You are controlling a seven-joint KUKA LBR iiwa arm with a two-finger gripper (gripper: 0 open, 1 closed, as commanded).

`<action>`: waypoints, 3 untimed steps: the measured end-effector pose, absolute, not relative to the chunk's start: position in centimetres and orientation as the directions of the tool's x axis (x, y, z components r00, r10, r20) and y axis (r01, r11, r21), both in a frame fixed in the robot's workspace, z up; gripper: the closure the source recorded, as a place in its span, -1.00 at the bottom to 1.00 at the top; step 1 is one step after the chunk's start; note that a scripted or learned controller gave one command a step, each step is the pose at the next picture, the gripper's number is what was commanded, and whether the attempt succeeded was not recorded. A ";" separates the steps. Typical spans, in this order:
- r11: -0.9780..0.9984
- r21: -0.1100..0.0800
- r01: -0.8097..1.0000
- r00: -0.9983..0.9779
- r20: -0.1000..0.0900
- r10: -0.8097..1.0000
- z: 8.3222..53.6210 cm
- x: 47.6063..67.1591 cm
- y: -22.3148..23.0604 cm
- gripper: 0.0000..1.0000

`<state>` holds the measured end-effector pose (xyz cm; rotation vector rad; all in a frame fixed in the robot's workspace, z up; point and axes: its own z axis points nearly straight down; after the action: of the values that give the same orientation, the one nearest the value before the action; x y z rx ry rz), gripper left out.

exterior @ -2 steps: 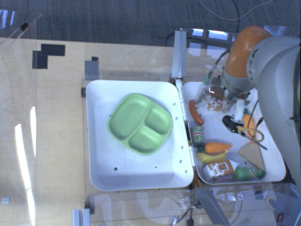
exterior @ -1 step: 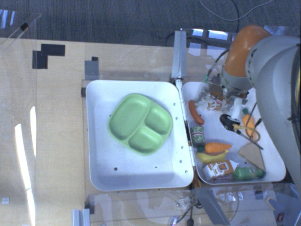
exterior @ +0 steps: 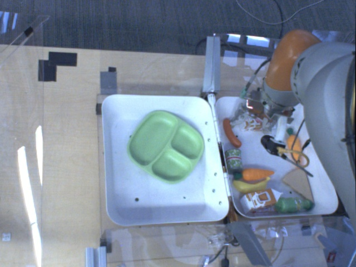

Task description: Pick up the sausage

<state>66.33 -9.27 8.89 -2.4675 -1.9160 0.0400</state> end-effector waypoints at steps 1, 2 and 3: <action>-0.230 -0.031 0.973 0.230 -0.011 0.973 8.9 66.3 -9.3 -1.00; -0.233 -0.046 0.971 0.233 -0.015 0.972 9.6 66.0 -9.6 1.00; -0.231 -0.040 0.972 0.230 -0.013 0.973 9.7 66.2 -9.4 -1.00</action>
<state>66.17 -9.43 9.66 -2.4458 -1.9341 0.0542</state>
